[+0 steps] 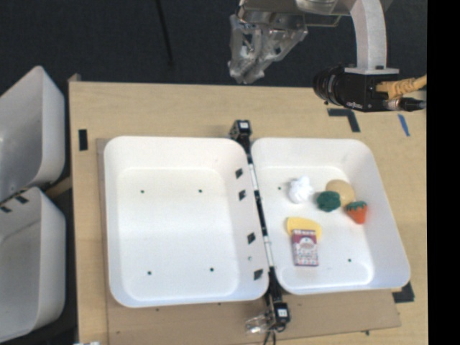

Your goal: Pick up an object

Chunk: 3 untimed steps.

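My gripper (pixel 248 67) hangs high at the top of the camera view, above the bench's far edge and well away from both bins. The right bin (pixel 374 264) holds several small things. A white crumpled lump (pixel 299 188) lies near its middle. To its right sit a dark green round piece (pixel 329 201), a tan ball (pixel 341 190) and a red-orange strawberry-like toy (pixel 356 211). Nearer the front lie a yellow wedge (pixel 303 226) and a small red and white carton (pixel 305 249).
The left bin (pixel 115 192) sits beside the right one, joined along a clipped centre seam (pixel 255 214). White plastic containers (pixel 29 192) stand off the bench's left edge. Bare wooden bench top (pixel 158 106) runs behind the bins.
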Each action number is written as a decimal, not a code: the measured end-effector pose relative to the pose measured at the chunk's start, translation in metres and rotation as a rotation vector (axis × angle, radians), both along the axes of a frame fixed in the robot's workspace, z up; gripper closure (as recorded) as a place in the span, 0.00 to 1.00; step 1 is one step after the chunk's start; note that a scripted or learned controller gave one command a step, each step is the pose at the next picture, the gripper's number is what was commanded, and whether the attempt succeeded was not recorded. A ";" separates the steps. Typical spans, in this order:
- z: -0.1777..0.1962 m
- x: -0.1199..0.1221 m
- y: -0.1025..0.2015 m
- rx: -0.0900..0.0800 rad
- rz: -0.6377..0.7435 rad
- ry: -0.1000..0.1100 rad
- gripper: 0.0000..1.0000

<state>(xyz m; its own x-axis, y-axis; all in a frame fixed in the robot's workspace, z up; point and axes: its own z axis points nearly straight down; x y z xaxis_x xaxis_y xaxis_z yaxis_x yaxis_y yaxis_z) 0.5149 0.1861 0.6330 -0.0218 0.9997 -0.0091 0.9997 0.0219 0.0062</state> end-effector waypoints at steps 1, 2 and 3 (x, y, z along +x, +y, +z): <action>0.010 0.001 0.000 -0.001 0.002 -0.001 1.00; 0.020 0.002 0.000 -0.002 0.003 -0.003 1.00; 0.030 0.002 0.000 -0.002 0.004 -0.005 1.00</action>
<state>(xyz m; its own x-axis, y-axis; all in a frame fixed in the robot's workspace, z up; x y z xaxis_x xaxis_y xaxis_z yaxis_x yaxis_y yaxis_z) 0.5173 0.1861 0.6633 -0.0257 0.9996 -0.0112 0.9996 0.0259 0.0111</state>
